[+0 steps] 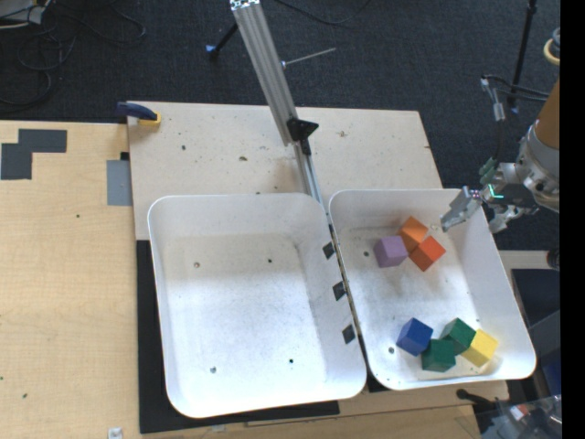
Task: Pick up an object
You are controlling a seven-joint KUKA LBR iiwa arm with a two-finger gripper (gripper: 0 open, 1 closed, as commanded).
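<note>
Left bin (183, 218) sat bare. Right bin (512, 300) held purple cube (390, 251) touching two orange cubes (420, 243); near front corner, blue cube (414, 336), two green cubes (449, 344), yellow cube (483, 347) clustered. Gripper (475, 207) hung over right bin's far rim, grasping nothing I could see; released or clenched, couldn't tell.

floor: dark carpet (411, 44) | bench: pale wood (64, 273) | cables (37, 7) top left

A silver rail (271, 69) leans over the wooden bench (64, 273). A blue clamp (137, 112) sits at the board's (219, 149) corner.
</note>
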